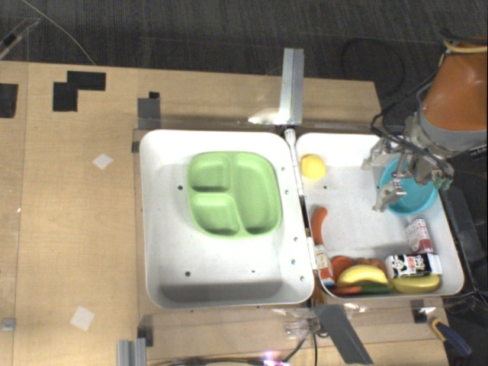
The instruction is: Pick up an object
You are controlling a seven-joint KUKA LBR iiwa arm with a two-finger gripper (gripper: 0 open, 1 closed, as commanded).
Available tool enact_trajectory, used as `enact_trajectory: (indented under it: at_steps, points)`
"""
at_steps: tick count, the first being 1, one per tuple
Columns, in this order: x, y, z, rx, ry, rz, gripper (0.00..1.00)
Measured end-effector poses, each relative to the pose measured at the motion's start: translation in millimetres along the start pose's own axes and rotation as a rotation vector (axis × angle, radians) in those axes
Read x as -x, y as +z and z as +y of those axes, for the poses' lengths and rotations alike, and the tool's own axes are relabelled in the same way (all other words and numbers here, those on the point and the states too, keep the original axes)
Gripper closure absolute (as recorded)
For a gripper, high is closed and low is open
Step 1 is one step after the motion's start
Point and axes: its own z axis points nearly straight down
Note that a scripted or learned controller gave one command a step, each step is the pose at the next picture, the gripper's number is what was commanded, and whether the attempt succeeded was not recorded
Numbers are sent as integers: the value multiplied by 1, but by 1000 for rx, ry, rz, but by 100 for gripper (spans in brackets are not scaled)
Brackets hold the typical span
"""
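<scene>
Gripper [396, 183] over teal cup [415, 197], fingers parted, nothing visibly between them.

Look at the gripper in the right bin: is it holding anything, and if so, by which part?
It cannot be told. The gripper hangs over the teal cup, and nothing is seen between its fingers.

hand [396, 180] over blue cup [412, 193], green tray [232, 193]

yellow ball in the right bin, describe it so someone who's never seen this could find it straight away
Start at the right bin, the one crowded with small items. Go to its far left corner, next to the divider shared with the left bin, which holds the green tray. The yellow ball sits there alone: small and round, unlike the long yellow bananas along the near edge.
</scene>
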Motion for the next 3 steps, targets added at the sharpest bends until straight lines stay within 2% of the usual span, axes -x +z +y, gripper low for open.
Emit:
enact_trajectory:
  at_steps: [1, 2, 3]
  points:
    - [7, 101, -52, -3, -108, -5, 0]
    - [-18, 103, -48, -1, 39, -4, 0]
    - [-18, 103, -48, -2, 38, -4, 0]
